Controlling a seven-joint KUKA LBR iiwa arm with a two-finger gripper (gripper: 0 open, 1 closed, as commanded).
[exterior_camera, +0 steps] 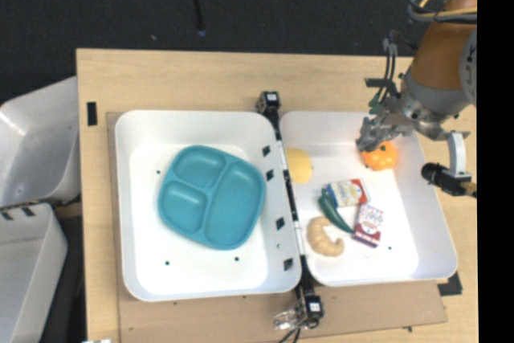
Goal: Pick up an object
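Orange object (380,157) in right bin (418,253), tool (371,139) touching it

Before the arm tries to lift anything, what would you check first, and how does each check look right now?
1. Gripper above a target: ok, it sits over the small orange round object.
2. Object between the fingers: cannot tell.
3. Room around the target: ok, the small red-and-white carton lies apart.
4. Target inside the right white bin: ok.
5. Teal divided plate out of the way: ok, it is in the left bin.
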